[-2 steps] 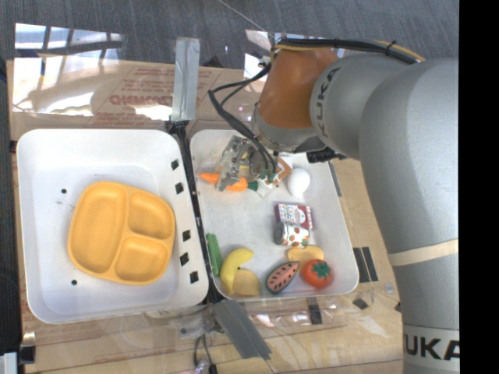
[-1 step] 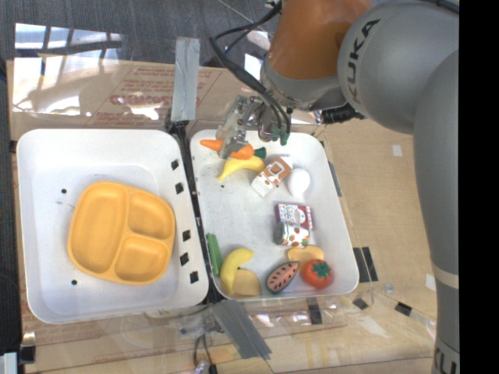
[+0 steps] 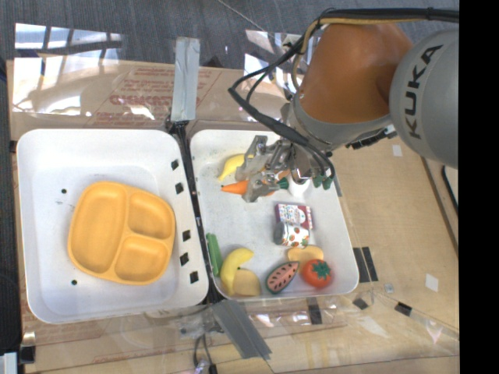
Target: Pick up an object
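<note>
Carrot: orange, in the right bin, far-left part, just near-side of a yellow banana-like piece. My end effector sits low over the bin, immediately right of the carrot, tips at or touching its right end. Carrot's long axis runs left-right, roughly in line with my reach. Can't tell the finger opening or whether anything is gripped; metal clutter hides it. Judgement: a small shift left should centre me over it. Yellow tray in the left bin is irrelevant.

Toys crowd right bin's near edge.
</note>
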`<state>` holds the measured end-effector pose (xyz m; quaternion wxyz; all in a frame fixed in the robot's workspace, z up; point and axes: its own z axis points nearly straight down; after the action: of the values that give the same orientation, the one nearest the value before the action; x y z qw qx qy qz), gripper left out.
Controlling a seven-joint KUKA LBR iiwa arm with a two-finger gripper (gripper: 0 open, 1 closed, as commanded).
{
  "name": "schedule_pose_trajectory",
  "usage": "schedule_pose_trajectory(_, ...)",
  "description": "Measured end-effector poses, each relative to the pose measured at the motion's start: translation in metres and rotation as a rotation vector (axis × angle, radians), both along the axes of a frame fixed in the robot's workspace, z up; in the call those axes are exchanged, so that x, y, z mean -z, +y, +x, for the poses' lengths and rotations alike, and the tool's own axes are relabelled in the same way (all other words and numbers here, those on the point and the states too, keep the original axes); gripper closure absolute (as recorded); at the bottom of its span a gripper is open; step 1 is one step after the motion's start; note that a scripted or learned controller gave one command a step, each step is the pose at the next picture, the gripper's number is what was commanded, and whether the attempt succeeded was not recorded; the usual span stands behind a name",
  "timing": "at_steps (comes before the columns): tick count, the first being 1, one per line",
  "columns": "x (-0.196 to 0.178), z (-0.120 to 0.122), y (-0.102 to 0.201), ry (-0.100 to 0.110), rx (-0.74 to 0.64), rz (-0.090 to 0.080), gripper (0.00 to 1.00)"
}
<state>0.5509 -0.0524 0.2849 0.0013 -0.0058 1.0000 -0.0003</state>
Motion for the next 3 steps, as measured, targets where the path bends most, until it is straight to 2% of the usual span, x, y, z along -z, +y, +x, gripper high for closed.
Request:
schedule_pose_trajectory(1,0.013,0.011,-0.036,-0.001,-0.198,-0.001,1.00)
schedule_pose_trajectory(2,0.059,-0.025,-0.040,0.004,-0.235,0.001,1.00)
schedule_pose_trajectory(3,0.166,-0.041,-0.066,0.006,-0.549,0.003,1.00)
